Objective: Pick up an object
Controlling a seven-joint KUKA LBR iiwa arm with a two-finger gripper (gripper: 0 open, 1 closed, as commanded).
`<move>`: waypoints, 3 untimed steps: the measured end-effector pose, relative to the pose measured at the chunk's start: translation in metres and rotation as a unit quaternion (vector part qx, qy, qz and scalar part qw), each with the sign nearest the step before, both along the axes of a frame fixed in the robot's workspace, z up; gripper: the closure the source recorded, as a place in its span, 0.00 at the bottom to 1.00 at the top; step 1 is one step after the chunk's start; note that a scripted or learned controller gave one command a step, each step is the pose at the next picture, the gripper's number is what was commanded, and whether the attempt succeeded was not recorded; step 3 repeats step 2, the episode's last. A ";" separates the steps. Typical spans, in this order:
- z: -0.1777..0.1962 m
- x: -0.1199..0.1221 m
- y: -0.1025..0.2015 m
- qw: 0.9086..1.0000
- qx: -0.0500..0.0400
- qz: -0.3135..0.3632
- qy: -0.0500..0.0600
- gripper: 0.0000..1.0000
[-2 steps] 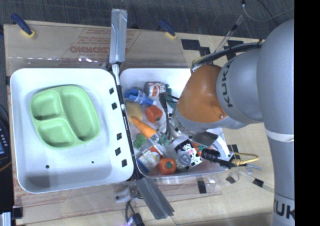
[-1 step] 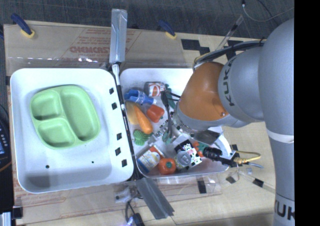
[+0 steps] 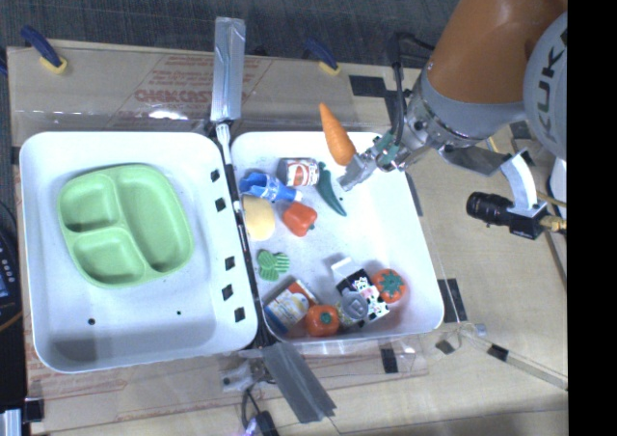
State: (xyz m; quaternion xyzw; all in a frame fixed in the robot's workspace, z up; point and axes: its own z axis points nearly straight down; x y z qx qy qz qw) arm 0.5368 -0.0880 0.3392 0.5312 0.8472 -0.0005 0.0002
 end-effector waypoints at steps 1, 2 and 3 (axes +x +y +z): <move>-0.070 0.069 0.061 0.999 0.000 -0.044 0.004 1.00; -0.096 0.072 0.088 0.996 0.001 0.091 0.003 1.00; -0.096 0.072 0.088 0.996 0.001 0.091 0.003 1.00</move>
